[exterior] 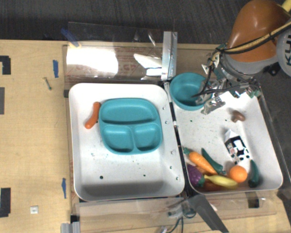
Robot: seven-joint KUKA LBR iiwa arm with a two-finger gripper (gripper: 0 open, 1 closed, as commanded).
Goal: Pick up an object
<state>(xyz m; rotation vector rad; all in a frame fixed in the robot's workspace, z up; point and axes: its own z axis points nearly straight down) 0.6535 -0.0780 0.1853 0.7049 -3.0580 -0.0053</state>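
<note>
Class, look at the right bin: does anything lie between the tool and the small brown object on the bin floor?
Nothing visible does. The tool sits at the round teal bowl in the bin's far left corner, and only bare white bin floor separates it from the small brown object.

Two bins sit side by side on a bench [24, 144]. In the left bin [82, 178], a divided tray [131, 125] lies toward 12 o'clock, with a toy sausage [92, 115] just beside it at 9 o'clock. In the right bin [269, 144], a bowl [184, 89] rests at the 10 o'clock corner, a small nut-like piece [238, 115] near center, and a carton [236, 147] below it. Toward 6 o'clock, a carrot [202, 161], a toy eggplant [195, 174], a banana [221, 180] and an orange [238, 173] crowd together, touching. The gripper [207, 97] hangs over the bowl's 3 o'clock rim.
</note>
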